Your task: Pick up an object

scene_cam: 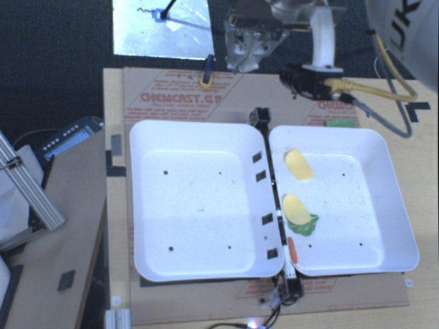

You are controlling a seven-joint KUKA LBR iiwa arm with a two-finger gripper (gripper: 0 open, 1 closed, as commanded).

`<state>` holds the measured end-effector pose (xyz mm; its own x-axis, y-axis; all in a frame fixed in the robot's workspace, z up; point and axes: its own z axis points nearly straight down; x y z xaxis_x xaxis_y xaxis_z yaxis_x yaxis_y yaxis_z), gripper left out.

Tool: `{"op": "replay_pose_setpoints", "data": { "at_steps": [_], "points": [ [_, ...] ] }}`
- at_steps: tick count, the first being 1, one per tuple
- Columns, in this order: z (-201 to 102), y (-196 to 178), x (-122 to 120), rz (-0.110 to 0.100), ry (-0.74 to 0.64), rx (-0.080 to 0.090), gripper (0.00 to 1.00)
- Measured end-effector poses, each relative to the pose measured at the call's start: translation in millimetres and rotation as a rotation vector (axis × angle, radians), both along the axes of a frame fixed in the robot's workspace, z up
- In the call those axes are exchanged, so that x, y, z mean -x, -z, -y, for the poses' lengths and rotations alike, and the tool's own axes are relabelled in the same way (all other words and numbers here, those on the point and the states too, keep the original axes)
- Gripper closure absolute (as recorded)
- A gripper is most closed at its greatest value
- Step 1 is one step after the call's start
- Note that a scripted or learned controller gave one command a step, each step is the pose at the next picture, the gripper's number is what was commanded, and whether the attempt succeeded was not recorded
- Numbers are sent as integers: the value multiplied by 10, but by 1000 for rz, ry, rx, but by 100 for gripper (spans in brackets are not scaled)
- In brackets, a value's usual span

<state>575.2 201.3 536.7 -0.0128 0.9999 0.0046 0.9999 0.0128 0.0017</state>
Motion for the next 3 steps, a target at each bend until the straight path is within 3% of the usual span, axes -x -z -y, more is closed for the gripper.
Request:
{"op": "replay_pose_setpoints", "data": {
  "at_steps": [1,2,3],
  "points": [
    [-364,9,774,-1,1,1,100],
    [544,9,888,1,19,5,100],
    [301,18,890,0,8,3,100]
  ]
}}
